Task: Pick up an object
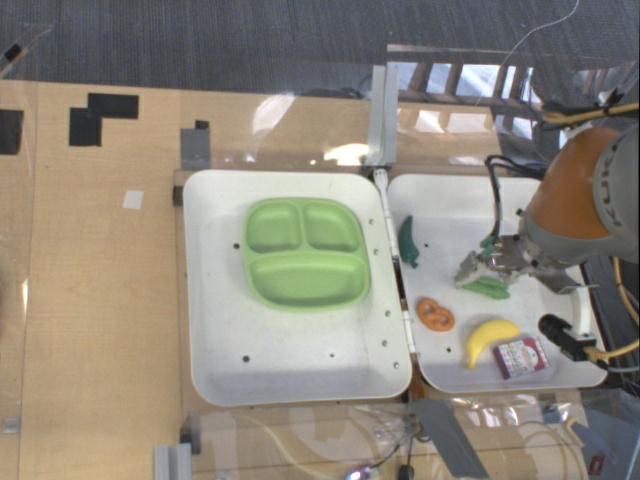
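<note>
Above the yellow plastic banana (491, 338), the grey two-finger gripper (484, 276) hangs low over a small green object (490, 288); whether it grips is unclear.

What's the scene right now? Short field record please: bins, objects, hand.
left bin: green divided plate
right bin: dark green pepper, orange pretzel, banana, maroon packet, light green item
hand: low in the right bin, directly over the light green item
grasp: cannot confirm
</note>
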Tool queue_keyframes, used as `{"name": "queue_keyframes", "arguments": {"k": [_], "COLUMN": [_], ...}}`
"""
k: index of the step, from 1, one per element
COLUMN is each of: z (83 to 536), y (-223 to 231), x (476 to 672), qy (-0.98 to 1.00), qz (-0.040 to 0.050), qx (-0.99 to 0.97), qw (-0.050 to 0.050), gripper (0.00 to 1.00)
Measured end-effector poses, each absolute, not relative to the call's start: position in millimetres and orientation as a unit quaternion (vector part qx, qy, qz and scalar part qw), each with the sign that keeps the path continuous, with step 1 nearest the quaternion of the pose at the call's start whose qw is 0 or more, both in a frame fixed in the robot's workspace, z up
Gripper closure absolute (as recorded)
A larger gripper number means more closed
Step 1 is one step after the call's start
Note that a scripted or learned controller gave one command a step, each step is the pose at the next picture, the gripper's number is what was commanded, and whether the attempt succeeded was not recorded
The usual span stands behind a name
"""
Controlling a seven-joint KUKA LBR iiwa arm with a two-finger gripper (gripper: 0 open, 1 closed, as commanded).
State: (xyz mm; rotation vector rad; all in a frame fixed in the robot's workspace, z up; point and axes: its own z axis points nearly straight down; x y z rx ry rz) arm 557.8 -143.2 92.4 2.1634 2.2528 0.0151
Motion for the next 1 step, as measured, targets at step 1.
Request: {"name": "queue_keyframes", "arguments": {"k": [1], "z": [91.6], "y": [-121.1], "x": [596.0], "qy": [0.726], "qz": [0.005], "qx": [0.688], "qw": [0.007], "gripper": [0.0]}}
